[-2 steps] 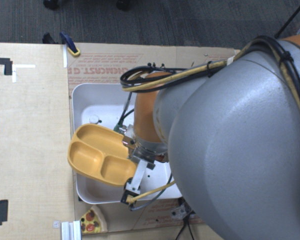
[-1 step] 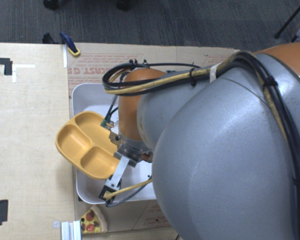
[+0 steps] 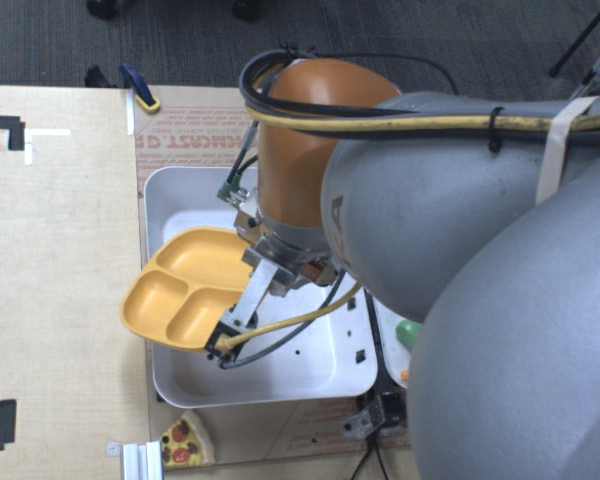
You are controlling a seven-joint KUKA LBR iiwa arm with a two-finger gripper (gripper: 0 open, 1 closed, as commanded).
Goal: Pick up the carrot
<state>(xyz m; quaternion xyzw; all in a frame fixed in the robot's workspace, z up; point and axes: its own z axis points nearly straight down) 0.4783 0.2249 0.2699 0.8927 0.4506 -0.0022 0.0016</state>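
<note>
Camera view: the carrot (likely that orange sliver) lies toward the view's right of the gripper; its grip can't be told.

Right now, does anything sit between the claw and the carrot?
Nothing visible except the left bin wall: the claw is over that bin beside the yellow plate; an orange sliver, perhaps the carrot, peeks from under the arm.

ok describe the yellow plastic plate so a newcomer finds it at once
Start at the shallow white bin under the grey and orange arm. A yellow plastic plate lies in it, overhanging the bin's left rim. Nothing else nearby is divided into moulded compartments.
</note>
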